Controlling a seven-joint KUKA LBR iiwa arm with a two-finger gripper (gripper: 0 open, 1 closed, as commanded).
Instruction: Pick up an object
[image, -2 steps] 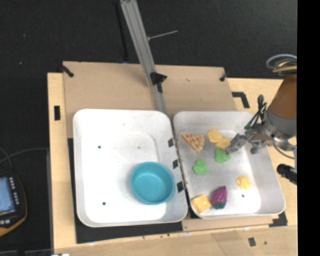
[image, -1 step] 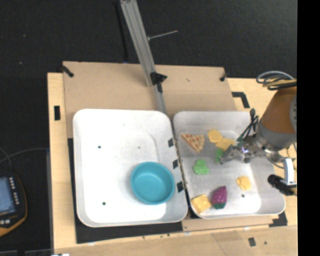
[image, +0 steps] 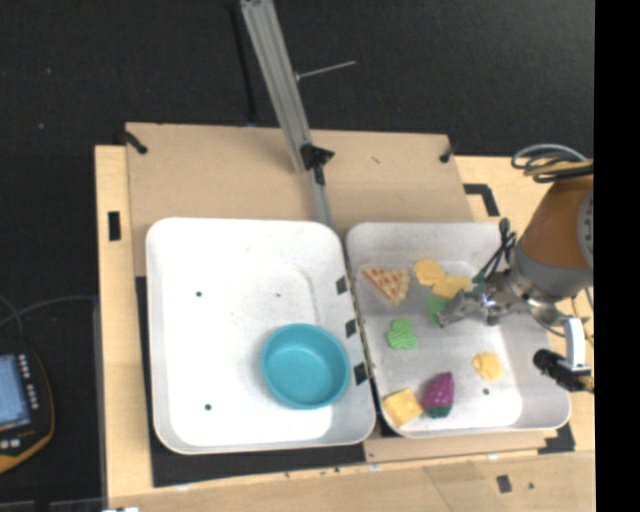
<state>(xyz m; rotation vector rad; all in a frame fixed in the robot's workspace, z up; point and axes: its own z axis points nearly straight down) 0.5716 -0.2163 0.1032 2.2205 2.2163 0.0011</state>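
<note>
**Claw low in the right bin among toy foods**

Dark floor surrounds a pale wooden worktop (image: 115, 300), which carries two shallow white bins side by side. Lying in the left bin (image: 200, 260) is a turquoise bowl (image: 304, 365), upright, near that bin's lower right corner.

Scattered across the right bin (image: 540, 400) are small toy foods. A waffle-like orange wedge (image: 387, 281) lies toward the upper left of this bin, with a pale yellow piece (image: 429, 270) just beside it on the right and another yellow piece (image: 449, 287) a little lower. A small dark green item (image: 436, 306) sits right under that second yellow piece, close to the claw's tip. A lighter green piece (image: 402, 334) rests below and to the left of it. Near the lower edge, a yellow block (image: 403, 406) and a purple berry-like toy (image: 438, 393) lie touching or nearly so. A small yellow piece (image: 487, 365) sits apart toward the right.

Reaching in from the right, the grey arm with its orange band (image: 555, 235) comes down over the right bin. Its claw (image: 466, 308) is low over the bin floor, beside the dark green item and the yellow piece above it. Whether the claw is spread or pressed together cannot be told, nor whether it touches either object; nothing is visibly gripped.

A slanted metal pole (image: 285, 95) rises behind the bins.
</note>
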